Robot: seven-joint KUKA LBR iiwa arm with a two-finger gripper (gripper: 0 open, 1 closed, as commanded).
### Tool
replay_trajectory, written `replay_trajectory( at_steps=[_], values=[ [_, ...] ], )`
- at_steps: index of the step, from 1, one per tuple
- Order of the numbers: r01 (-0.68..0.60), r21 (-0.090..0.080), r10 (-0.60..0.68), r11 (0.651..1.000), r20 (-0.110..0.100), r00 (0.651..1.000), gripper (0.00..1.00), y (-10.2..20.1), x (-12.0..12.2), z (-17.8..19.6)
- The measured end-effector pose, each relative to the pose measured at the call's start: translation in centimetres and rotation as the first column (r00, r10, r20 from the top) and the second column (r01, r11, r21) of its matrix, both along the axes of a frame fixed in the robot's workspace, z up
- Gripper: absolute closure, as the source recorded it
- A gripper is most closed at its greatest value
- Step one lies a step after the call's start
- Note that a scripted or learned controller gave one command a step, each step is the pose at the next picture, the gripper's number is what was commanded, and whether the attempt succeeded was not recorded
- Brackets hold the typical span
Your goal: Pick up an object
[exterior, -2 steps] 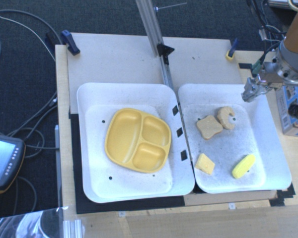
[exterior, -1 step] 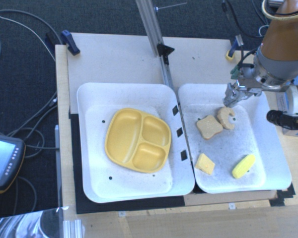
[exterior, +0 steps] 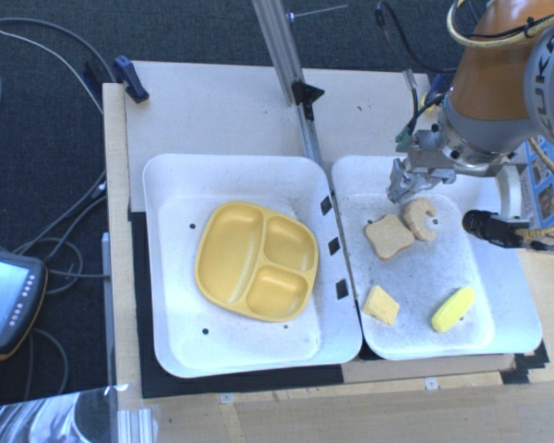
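Observation:
In the right bin (exterior: pixel 499 340) lie a tan slice of toast (exterior: pixel 389 236), a beige bitten doughnut (exterior: pixel 420 219) touching its right side, a pale yellow cheese wedge (exterior: pixel 381 305) and a bright yellow corn-like piece (exterior: pixel 452 309). My gripper (exterior: pixel 403 186) hangs over the bin's back part, just above and behind the toast and doughnut. Nothing shows between its fingers.
The left bin (exterior: pixel 166 340) holds a yellow divided plate (exterior: pixel 256 260). A metal pole (exterior: pixel 277 35) slants across the bench behind the bins. A blue clamp (exterior: pixel 130 77) sits at the bench's back left corner. Cables and a screen (exterior: pixel 9 298) lie at left.

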State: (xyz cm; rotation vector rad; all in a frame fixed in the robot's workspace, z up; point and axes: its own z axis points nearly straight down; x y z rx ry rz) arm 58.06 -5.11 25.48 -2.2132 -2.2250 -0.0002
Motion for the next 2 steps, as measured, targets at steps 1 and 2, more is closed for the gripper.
replay_trajectory(
  at_steps=[1, 2],
  values=[
    [-0.001, 0.001, 0.001, 1.0, -0.001, 1.0, 1.0, 5.4, -0.1, -1.4],
    [-0.002, 0.001, 0.002, 1.0, 0.002, 1.0, 1.0, 10.7, -0.8, -0.5]
  ],
)
